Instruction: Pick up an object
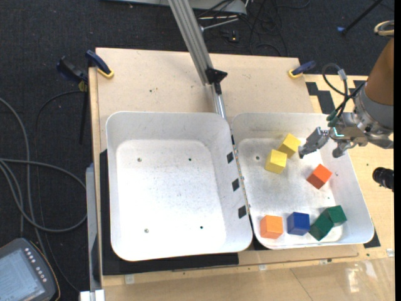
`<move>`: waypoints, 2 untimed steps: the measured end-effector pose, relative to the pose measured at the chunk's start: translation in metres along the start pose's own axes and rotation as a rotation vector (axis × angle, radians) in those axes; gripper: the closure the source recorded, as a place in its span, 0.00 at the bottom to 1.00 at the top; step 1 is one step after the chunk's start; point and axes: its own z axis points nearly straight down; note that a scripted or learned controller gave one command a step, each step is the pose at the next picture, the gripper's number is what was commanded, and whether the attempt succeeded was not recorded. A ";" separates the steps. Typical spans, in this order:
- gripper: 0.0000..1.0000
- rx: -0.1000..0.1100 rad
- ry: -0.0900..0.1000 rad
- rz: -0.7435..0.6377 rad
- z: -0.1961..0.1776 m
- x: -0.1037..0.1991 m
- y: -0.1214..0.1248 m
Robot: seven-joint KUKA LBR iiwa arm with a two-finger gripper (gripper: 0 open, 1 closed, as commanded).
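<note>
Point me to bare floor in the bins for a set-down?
Left bin: whole floor bare. Right bin: a bare patch at its left-centre, between the yellow cubes and the orange cube. Crowded along the near wall, orange, blue, green, and under the gripper.

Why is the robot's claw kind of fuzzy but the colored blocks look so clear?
In the camera view the claw looks slightly smeared, probably blur from moving; the yellow blocks and blue block sit sharp-edged, with soft, short shadows on the right bin, so the lighting looks even, without harsh glare.
</note>
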 end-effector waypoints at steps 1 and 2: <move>0.00 -0.004 -0.001 0.001 -0.002 0.000 0.001; 0.00 0.001 0.000 0.002 0.049 0.002 -0.009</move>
